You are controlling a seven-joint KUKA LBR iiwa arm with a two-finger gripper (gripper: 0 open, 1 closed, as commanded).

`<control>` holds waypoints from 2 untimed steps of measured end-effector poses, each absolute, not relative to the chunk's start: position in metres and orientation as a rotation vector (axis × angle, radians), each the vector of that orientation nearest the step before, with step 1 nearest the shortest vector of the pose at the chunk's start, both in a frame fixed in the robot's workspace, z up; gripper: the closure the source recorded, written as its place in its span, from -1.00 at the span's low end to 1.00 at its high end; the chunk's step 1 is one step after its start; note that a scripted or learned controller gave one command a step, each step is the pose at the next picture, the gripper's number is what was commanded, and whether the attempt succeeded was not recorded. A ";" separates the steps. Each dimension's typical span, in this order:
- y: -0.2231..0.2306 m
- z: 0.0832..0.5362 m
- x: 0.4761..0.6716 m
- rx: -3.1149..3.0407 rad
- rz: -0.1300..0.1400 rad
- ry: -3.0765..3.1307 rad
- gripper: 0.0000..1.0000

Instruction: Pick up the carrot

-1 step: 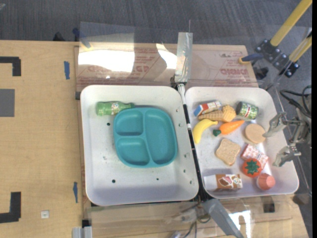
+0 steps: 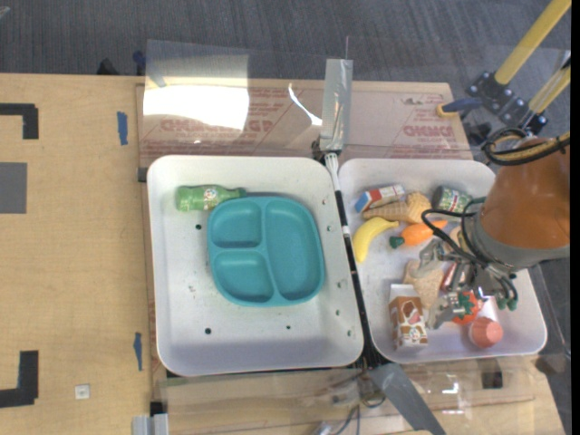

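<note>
Camera view showed the hand (image 2: 456, 299) low in the right bin (image 2: 535, 338), over clutter. Its grip state could not be told. The carrot (image 2: 418, 235) lay partly hidden beside the banana (image 2: 372, 236).

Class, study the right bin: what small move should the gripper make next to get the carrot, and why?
Probably a short shift toward the orange carrot, then a descent. The gripper hangs low over the right white bin, near the carrot and a red round fruit. Whether it already has the carrot cannot be seen.

Grey arm (image 2: 507, 247) w/ wide orange band, black cables, metal hand (image 2: 458, 293) w/ red/green bits.
</note>
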State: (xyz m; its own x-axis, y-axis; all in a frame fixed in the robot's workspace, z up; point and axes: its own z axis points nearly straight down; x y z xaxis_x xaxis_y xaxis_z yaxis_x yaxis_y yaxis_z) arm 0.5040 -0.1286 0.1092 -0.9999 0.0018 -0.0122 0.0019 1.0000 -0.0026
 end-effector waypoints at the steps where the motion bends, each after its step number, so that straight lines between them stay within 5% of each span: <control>1: -0.112 0.090 0.595 0.339 0.001 3.110 -1.00; 2: -0.113 0.090 0.635 0.321 -0.007 3.172 -1.00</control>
State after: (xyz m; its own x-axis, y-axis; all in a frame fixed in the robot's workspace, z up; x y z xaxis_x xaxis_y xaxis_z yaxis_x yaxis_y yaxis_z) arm 0.6353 -0.1132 0.0901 -0.9787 0.2003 0.0457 0.2001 0.9797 -0.0093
